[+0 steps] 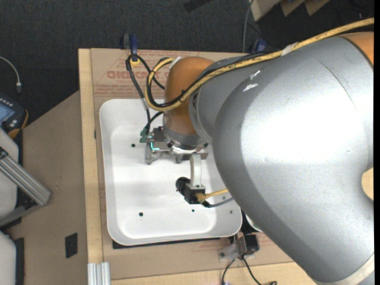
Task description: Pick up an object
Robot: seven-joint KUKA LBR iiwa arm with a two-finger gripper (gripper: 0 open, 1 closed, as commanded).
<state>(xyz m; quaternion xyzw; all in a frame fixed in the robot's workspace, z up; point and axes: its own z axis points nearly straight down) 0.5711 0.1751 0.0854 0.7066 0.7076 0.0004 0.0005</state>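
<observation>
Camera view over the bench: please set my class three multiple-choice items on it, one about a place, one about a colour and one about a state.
1. Where is the gripper?
A. Above the white bin
B. Above a blue crate
C. Above a sink

2. What colour is the band above the wrist?
A. Blue
B. Green
C. Orange

3. How does the white bin lie?
A. Upside down
B. Flat, open side up
C. Standing on its edge

Key:
1 A, the gripper hangs over the bin's floor.
2 C, the band is plainly orange against the grey arm.
3 B, the bin's rim and inner floor face the camera.
</observation>
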